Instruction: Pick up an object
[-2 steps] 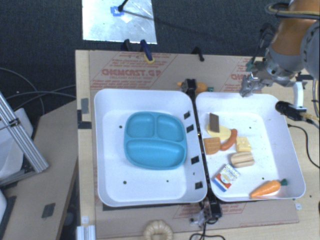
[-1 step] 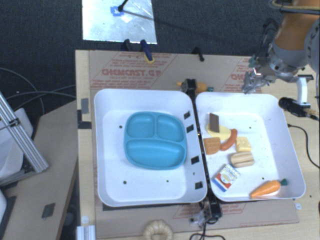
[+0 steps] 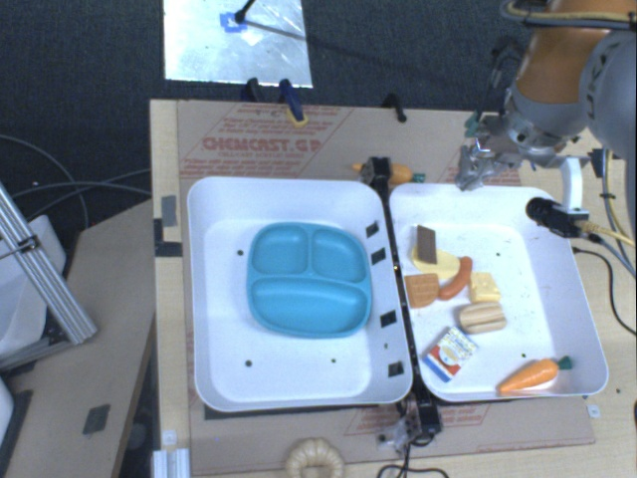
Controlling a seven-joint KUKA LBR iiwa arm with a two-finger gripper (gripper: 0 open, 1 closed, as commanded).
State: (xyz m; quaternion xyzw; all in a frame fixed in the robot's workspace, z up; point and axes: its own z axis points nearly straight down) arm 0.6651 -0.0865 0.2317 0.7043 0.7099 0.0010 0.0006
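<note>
My gripper [image 3: 476, 174] hangs over the far rim of the right bin [image 3: 557, 267], near its back left corner, with nothing visibly in it. Toy food lies in that bin. A dark brown block [image 3: 426, 241] rests on a yellow slice [image 3: 443, 265]. Beside them are a waffle-like cracker [image 3: 421, 290], a red sausage [image 3: 457, 278] and a yellow cube [image 3: 485, 286]. Nearer the front lie a bread roll [image 3: 482, 318], a small printed box [image 3: 451, 354] and an orange carrot [image 3: 530, 374]. All of them sit well in front of the gripper.
The left bin [image 3: 214, 267] holds a blue divided plate [image 3: 307, 279]. A small orange thing [image 3: 399, 174] lies behind the bins at the divider. A pale ring [image 3: 317, 458] sits at the bench's front edge. A shiny sheet [image 3: 237, 28] lies beyond the bench.
</note>
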